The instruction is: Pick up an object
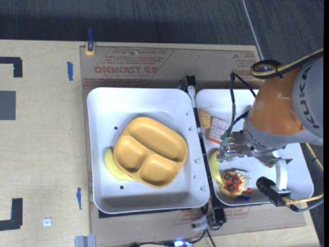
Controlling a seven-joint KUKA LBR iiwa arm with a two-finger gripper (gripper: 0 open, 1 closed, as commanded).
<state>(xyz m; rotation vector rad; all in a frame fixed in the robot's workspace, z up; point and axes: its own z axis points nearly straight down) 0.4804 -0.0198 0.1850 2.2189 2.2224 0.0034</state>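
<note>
Overhead, a pale wooden counter (41,153) carries black and blue tape marks, with dark carpet beyond its far edge. A brown cardboard sheet (154,66) lies under two white bins. The left bin (100,138) holds an orange three-compartment tray (150,151) lying over a yellow item (114,166). The right bin (303,181) holds a packaged pastry (234,181), a yellow object (215,164), and a printed packet (216,127). The end effector (234,148) hangs over the right bin, just above the pastry; whether it is released or clenched I cannot tell.
</note>
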